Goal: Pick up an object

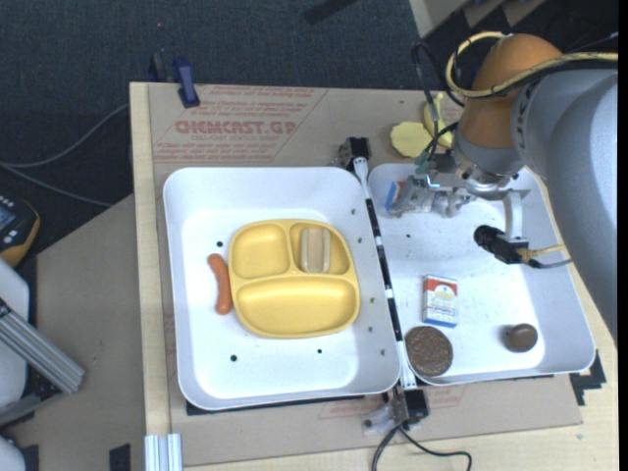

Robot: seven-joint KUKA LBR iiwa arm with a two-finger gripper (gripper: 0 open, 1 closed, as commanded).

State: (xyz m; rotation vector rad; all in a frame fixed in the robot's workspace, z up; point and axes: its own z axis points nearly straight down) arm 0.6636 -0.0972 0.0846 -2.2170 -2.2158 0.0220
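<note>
My gripper [428, 200] hangs low over the far left corner of the right bin [549, 361]. A small blue thing [392, 196] lies right beside it on its left; whether they touch is unclear. Nearer the front of that bin lie a small red, white and blue box [442, 299], a flat brown disc [429, 350] and a small brown round lump [520, 337].
The left bin [196, 361] holds a yellow divided plate [294, 307] with a tan piece [314, 248] in its far right compartment. An orange sausage [222, 283] lies left of the plate. A yellow object [410, 138] sits on the bench behind the right bin.
</note>
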